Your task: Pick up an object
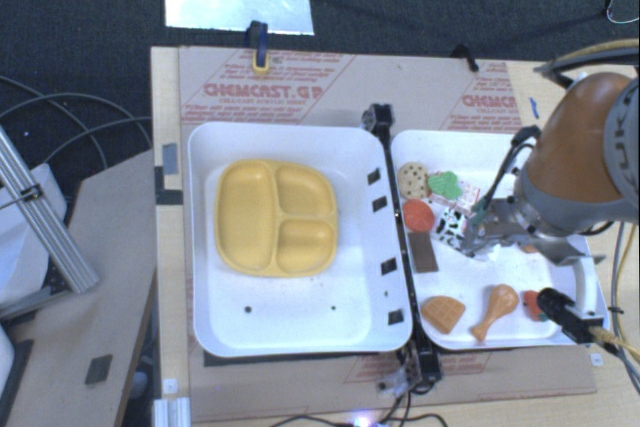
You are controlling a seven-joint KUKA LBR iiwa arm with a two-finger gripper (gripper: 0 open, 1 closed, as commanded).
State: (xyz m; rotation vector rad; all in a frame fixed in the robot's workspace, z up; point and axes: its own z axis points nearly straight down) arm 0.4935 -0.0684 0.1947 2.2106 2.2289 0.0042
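Gripper (470, 237) low in right bin (500, 147), amid crowded toys by the divider; finger state not discernible. Drumstick (494, 308) lies near the front wall, long axis diagonal, bone end toward front-left. Left bin (290, 325) roomier around yellow tray (275, 217).

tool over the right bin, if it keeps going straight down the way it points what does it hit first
Most likely the black-and-white spotted item directly under the tool, beside the red piece. Height above the right bin is unclear from this slanted view.
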